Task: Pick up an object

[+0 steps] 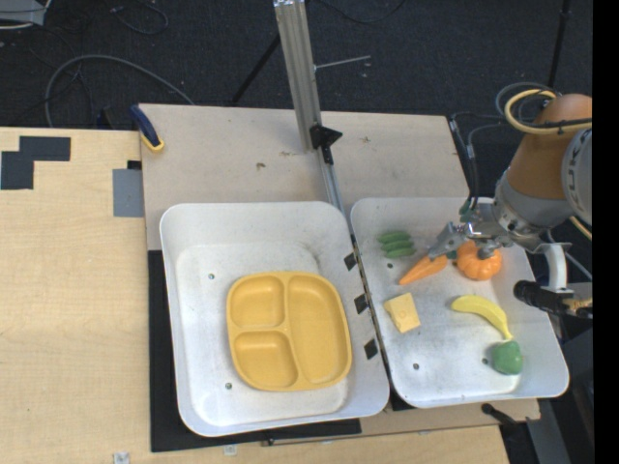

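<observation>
Gripper low over toys in right bin

Arm reaches in from the right, its gripper down in the right bin at the orange and the thick end of the carrot. From this slant, how far the pincer is spread cannot be told, nor whether it has hold of anything. The carrot lies tilted, its tip pointing toward the bin's left side, with the orange just beside its top end. Green beans sit near the divider, a cheese wedge below them, a banana to the right, and a green fruit near the front corner. The left bin holds a yellow tray with three compartments.
</observation>
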